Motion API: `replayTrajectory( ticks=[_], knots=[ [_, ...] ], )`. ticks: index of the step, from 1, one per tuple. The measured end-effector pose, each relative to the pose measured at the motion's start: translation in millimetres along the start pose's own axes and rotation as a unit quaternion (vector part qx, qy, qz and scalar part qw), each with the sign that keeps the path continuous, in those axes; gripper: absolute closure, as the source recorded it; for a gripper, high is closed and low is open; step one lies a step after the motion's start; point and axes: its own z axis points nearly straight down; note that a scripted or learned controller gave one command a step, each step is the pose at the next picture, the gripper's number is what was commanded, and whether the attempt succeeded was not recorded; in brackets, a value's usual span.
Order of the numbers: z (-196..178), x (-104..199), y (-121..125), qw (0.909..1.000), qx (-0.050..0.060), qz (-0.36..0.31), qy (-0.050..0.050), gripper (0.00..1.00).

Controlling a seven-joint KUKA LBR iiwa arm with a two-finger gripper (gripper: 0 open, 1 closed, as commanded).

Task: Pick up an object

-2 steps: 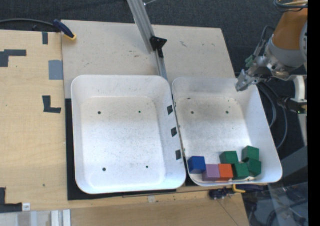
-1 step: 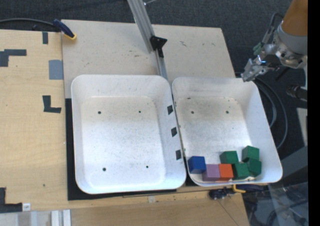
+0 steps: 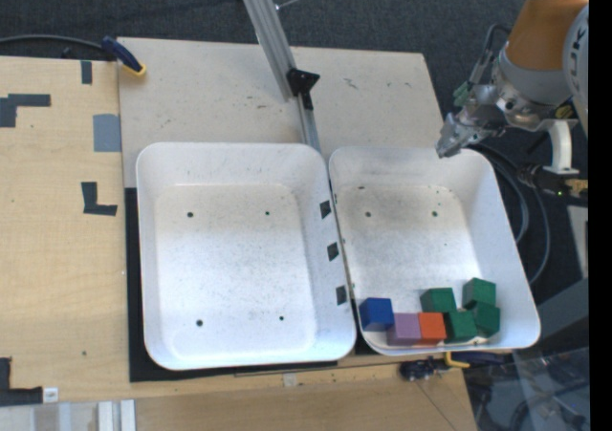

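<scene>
1. Hand [image 3: 451,144] hovering at far right corner of right bin [image 3: 402,176], by the rim; finger state cannot be told, too small and dark. Nothing seen held.
2. Blocks clustered in near corner of right bin, well apart from hand: blue block [image 3: 376,312], purple block [image 3: 407,327], orange block [image 3: 432,326], and green blocks [image 3: 464,310], about 4, piled.
3. Left bin [image 3: 229,166] bare white, speckled.
4. Risk: blocks packed touching each other and against bin wall, so fingers likely to land on 2 at once or jam on rim; probable miss or slip.
5. Risk: green pile uneven, tilted faces, poor grip.
6. Look: small solid-colour cubes, matte, hard-edged; blue one slightly apart, likely easiest pick.
</scene>
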Motion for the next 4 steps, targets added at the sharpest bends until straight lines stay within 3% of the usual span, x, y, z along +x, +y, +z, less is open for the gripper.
replayTrajectory(
  ticks=[1, 4],
  knots=[
    [11.8, 54.0, -3.2, 1.0, 0.0, -0.001, 0.0, 1.0],
    [-5.5, 211.7, -0.1, 1.0, 0.0, -0.001, 0.0, 1.0]
  ],
)
